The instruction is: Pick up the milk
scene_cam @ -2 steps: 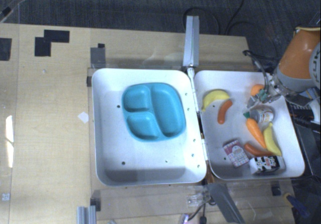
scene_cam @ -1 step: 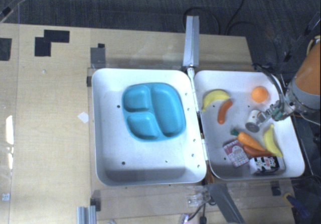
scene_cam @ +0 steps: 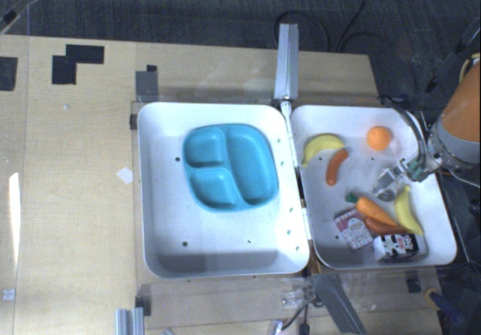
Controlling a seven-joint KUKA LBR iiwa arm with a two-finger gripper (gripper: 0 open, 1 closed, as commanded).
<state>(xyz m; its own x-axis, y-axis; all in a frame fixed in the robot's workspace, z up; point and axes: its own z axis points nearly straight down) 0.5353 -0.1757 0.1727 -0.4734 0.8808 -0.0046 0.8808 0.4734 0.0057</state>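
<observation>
In the right bin, the milk lies at the near edge, touching the carrot and close to the banana. The gripper hovers above them (its fingers look slightly apart and hold nothing), so a descent risks catching a neighbour instead.

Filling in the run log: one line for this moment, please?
task: pick up milk | gripper: above right bin, holding nothing | milk: lying untouched, front corner

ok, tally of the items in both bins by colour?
Blue: 1, blue plastic divided plate
Yellow: 2, banana, curved yellow fruit
Orange: 3, round orange, carrot, sausage
Printed packaging: 2, milk carton, red-and-white packet
Total: 8
</observation>
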